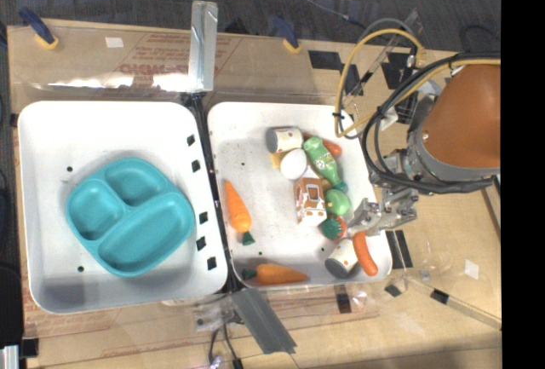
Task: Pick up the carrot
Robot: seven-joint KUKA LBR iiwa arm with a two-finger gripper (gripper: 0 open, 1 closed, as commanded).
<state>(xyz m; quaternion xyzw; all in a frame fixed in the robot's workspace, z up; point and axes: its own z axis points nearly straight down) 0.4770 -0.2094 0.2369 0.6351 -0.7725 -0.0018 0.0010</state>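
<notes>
Two toy carrots lie in the right bin (pixel 255 116). One carrot (pixel 236 205) rests near the bin's left wall, its green top pointing to the front. The other carrot (pixel 278 275) lies flat along the front wall, green top to the left. My gripper (pixel 381 214) hangs over the bin's right rim, well to the right of both carrots and touching neither. It is close to a green toy (pixel 338 202) and a red sausage (pixel 366 254).
A pile of toy food fills the bin's middle right: a white egg (pixel 293 164), a can (pixel 284 139), a green bottle (pixel 321 157), a small box (pixel 310 198). The left bin (pixel 51 129) holds a teal divided plate (pixel 129 214). Cables (pixel 366 77) loop behind the arm.
</notes>
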